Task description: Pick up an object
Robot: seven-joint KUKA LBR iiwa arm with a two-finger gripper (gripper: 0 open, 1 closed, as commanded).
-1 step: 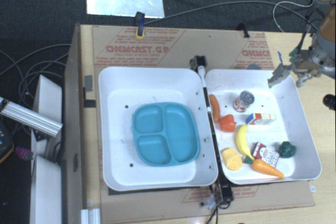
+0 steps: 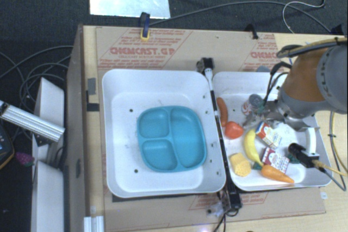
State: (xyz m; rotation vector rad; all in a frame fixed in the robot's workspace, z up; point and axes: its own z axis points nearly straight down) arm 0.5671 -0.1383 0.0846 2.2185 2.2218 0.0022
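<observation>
**A:** Arm's low over the right bin, its gripper near the banana. Go for that?

**B:** Yep, but center it first, neighbours crowd close. Can't tell the jaws' state.

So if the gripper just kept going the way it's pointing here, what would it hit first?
Probably the white floor of the right bin. The gripper points down and leftward near the round red tomato-like toy and the long orange sausage-shaped toy; depth is unclear, so either could come first.
</observation>
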